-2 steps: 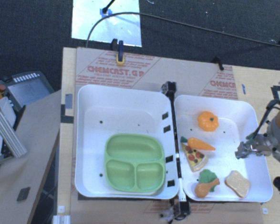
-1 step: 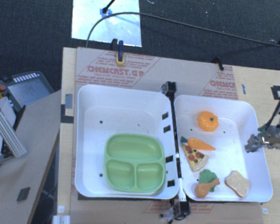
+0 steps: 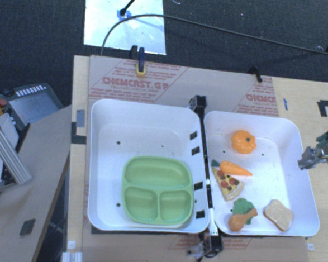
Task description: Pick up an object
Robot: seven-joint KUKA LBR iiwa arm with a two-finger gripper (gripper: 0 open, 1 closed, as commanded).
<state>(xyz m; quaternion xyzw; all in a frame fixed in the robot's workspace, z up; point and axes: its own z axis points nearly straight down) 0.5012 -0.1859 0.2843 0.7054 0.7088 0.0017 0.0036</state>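
A pale wooden tabletop carries a printed cardboard sheet, clamped at its far edge by a yellow-and-black clip. Beyond it, a shiny metal plate lies on dark carpet.

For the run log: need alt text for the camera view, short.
Gripper sits at the right bin's right rim, holding nothing visible. That bin holds a toy pumpkin, carrot, pizza slice, drumstick and bread slice; the left bin holds a green divided plate.
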